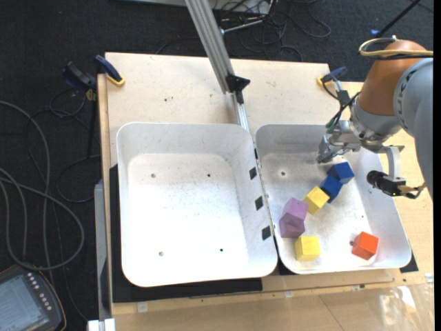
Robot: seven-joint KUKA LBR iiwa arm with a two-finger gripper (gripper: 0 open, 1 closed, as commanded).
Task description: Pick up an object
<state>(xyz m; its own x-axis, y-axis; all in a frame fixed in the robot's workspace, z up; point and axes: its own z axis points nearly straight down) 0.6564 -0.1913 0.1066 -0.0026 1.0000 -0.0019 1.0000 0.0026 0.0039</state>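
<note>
1. Blue is the colour nearest me: two blue blocks sit in the right bin (386, 236), one blue block (342, 171) just below my gripper (329, 153) and a second blue block (331, 187) touching it on the side toward the bin's front edge.
2. My gripper hangs over the back half of that bin, close above the upper blue block. I cannot tell its state from this slant.
3. That block lies just toward the bin's front right from my tip, so I judge the coming move to be a small shift that way and a descent.
4. Outward along the same diagonal come a yellow block (317, 198), a purple block (293, 216), another yellow block (307, 247), and an orange block (364, 245) near the front right corner.
5. Left of these, the left bin (131, 254) adjoins.
</note>
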